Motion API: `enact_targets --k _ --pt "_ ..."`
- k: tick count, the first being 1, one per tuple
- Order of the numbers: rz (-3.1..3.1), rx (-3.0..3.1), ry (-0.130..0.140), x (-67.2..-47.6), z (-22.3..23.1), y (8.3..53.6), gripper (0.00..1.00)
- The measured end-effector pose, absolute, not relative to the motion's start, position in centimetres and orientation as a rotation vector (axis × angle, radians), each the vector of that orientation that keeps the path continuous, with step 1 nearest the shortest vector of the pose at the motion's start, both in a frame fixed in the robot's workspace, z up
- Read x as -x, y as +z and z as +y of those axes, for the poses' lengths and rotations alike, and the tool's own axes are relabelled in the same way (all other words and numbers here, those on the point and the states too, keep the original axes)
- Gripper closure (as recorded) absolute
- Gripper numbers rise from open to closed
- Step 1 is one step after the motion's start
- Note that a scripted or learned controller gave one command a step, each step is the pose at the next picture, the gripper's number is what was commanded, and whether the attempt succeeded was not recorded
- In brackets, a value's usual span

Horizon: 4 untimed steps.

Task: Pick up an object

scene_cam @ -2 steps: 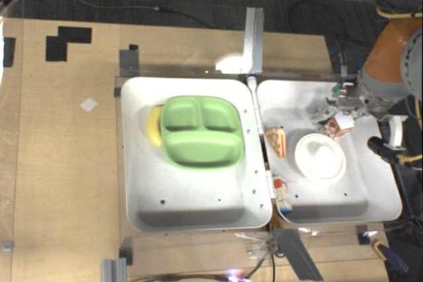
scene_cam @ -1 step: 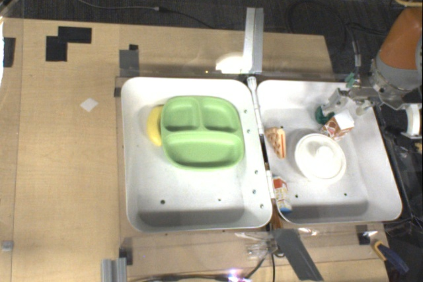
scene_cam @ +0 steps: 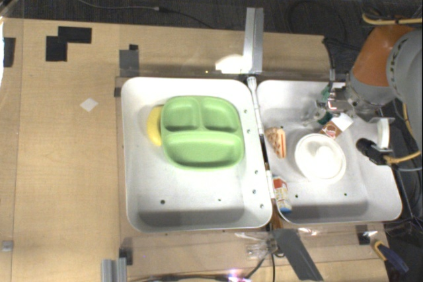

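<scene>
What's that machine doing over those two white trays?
A robot arm reaches in from the right over the right bin. Its gripper sits low near the back of that bin, close to a small red and white item and just behind a white bowl. Its job is to pick something up, but nothing is visibly held yet. The left bin holds a green divided plate with something yellow tucked beside it.
</scene>
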<state>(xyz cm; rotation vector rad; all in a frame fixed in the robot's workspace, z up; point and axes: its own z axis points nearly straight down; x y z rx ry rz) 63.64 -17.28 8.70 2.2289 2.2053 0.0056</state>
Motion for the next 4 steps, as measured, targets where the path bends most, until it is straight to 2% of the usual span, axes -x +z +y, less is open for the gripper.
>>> enact_targets --k 1,2,3,4 --pt "2.207 -2.219 0.01 -63.9 -17.2 10.0 1.0" --pt "2.17 -2.264 0.006 -61.8 -15.4 20.9 1.0" --pt "2.185 -2.254 0.004 -59.2 -8.0 20.1 1.0" --pt "2.242 -2.198 0.003 -58.4 -10.3 16.1 1.0"
